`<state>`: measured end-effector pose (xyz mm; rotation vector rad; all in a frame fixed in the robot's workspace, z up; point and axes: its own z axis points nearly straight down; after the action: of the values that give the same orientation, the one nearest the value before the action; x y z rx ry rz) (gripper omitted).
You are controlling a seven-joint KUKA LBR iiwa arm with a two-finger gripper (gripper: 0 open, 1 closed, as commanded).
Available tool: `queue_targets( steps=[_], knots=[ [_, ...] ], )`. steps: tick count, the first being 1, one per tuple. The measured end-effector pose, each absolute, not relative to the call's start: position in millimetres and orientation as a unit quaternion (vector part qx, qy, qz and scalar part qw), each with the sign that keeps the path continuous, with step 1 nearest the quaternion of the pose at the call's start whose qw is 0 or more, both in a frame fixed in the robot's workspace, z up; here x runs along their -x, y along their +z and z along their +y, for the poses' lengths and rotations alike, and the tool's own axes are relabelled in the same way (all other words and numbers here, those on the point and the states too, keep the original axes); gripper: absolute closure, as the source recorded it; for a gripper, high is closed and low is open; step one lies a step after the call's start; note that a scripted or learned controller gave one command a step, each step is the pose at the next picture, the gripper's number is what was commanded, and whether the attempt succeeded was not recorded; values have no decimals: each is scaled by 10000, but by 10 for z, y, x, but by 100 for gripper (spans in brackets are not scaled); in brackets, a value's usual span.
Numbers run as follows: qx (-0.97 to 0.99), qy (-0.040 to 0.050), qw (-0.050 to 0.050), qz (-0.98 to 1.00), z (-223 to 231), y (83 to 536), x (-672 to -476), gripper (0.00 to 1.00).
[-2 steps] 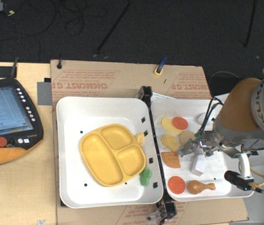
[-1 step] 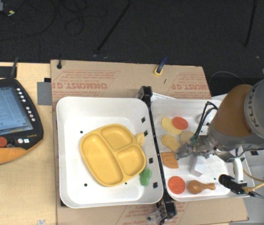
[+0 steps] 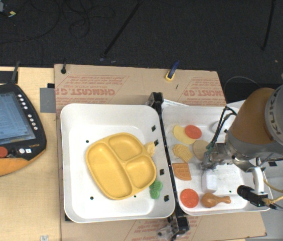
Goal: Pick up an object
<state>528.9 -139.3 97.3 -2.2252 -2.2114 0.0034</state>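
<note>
Toy food pieces lie scattered in the right bin (image 3: pixel 174 124), at the centre-right of the frame. You have a red round slice (image 3: pixel 193 132) touching a pale yellow oval piece (image 3: pixel 180 133) near the bin's upper part. Below them sits a ridged yellow piece (image 3: pixel 182 152), with a tan piece (image 3: pixel 200 147) just beside it on the right. Lower still you see an orange-brown wedge (image 3: pixel 182 171), then a second red round piece (image 3: pixel 189 198) near the bin's lower edge, with a brown drumstick (image 3: pixel 215 200) just to its right.

The gripper (image 3: pixel 210 181) hangs over the middle of the right bin, between the tan piece and the drumstick, on the end of the arm (image 3: pixel 254 122), which enters from the right of the frame. You cannot tell whether the claw is released or clenched: the wrist and its cabling hide the tips from above. No piece can be seen in its grasp.

The left bin (image 3: pixel 76 134), at centre frame, holds a yellow divided tray (image 3: pixel 121 163) set at a tilt. A small green piece (image 3: pixel 155 189) lies at the tray's lower right corner, against it. A small yellow scrap (image 3: pixel 151 147) sits at the tray's upper right edge.

A teach pendant (image 3: pixel 6 129) with a lit screen rests on the bench at the far left. Both bins sit on a cardboard sheet (image 3: pixel 111 84).
</note>
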Motion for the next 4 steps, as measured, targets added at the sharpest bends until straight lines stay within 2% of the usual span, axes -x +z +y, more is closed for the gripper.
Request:
queue_targets(
  steps=[3, 4],
  knots=[
    [7070, -8, -8, -7072, -1298, 2297, -5313, 100],
    [7062, 4, 22, -7080, -868, 2321, -5106, 100]
  ],
)
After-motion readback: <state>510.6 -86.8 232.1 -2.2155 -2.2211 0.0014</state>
